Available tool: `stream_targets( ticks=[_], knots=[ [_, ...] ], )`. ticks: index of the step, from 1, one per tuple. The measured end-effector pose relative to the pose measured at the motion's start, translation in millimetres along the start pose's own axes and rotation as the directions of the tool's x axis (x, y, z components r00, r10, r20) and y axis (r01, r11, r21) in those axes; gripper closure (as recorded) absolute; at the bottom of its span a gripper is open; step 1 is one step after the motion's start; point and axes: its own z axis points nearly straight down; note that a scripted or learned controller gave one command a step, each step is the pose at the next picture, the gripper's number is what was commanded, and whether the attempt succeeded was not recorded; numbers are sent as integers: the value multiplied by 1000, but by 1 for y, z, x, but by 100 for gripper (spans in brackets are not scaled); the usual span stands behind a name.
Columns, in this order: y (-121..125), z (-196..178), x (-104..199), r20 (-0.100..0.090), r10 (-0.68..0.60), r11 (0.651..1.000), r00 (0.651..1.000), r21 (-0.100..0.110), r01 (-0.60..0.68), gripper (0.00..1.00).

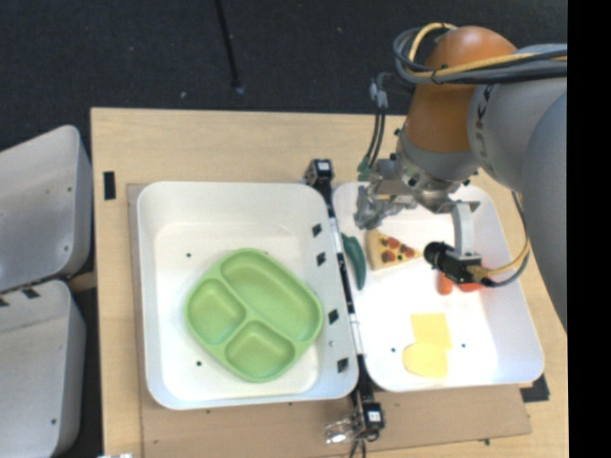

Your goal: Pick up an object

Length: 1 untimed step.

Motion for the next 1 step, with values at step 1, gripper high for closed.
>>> stream_targets(
  ticks=[1],
  knots=[
    [12,4,54,0,1,1000,1000,0,-1,100]
  ],
)
